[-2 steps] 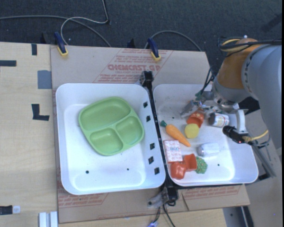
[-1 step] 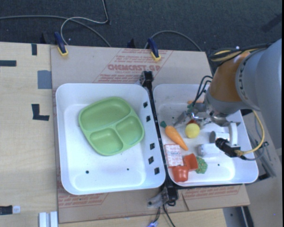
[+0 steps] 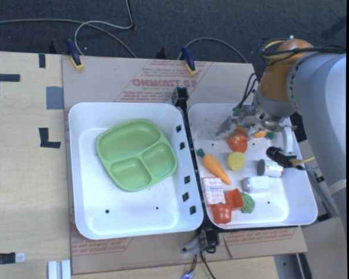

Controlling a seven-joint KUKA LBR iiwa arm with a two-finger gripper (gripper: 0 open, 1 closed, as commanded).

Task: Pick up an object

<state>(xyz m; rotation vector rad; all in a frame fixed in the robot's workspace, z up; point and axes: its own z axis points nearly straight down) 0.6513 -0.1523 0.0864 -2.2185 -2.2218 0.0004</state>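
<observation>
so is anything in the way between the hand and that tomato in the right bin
Nothing visible. The hand sits directly above the tomato, with no other item between them; the carrot and yellow ball lie off to the near side.

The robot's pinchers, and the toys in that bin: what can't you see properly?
- Gripper: camera view; too small and tangled with cables to tell how it stands over the tomato.
- Small white things: too small to name.
- Red toy: partly under the broccoli and packet.
</observation>
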